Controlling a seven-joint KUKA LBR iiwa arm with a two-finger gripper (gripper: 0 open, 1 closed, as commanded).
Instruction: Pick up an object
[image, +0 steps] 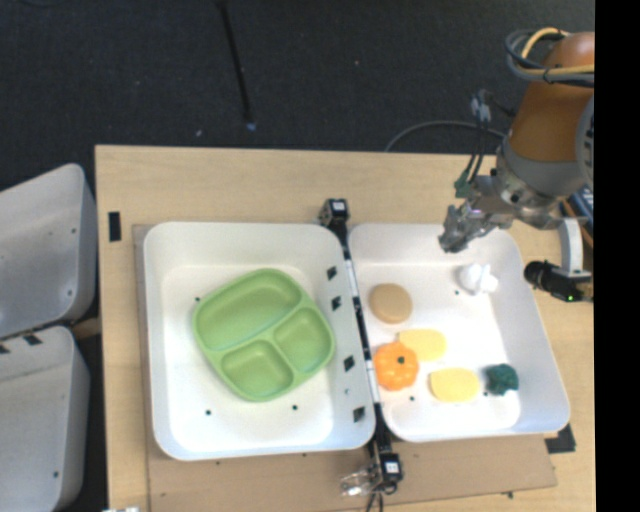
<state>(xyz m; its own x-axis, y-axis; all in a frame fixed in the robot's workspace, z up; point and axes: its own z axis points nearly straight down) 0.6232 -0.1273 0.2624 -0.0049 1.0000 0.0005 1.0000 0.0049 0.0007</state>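
- Two shallow white bins are set side by side on a wooden bench (250, 185), seen from above at a slant.
- The left bin (170, 420) is occupied by a green divided tray (262, 333), which lies flat near its middle with three compartments visible.
- The right bin (540, 395) is occupied by several small objects, spread over its floor.
- A round tan disc (390, 302) is seen near the bin's left wall, toward its middle.
- An orange pumpkin-shaped object (396, 366) is placed just below the disc, close to the divider between the bins.
- A yellow piece (423, 344) is found just beside the pumpkin, on its upper right; whether they touch cannot be told.
- A second yellow piece (453, 384) lies further toward the near edge, and a dark green object (501, 378) sits just beside it on the right.
- A small white object (477, 279) is seen in the upper right part of the bin, apart from the others.
- The arm (545, 120) is brought in from the right, its orange band visible above the wrist.
- The gripper (458, 232) is held above the far edge of the right bin, near the white object but up and to its left.
- Nothing is seen between the gripper's tips; how widely it is spread cannot be told from this view.
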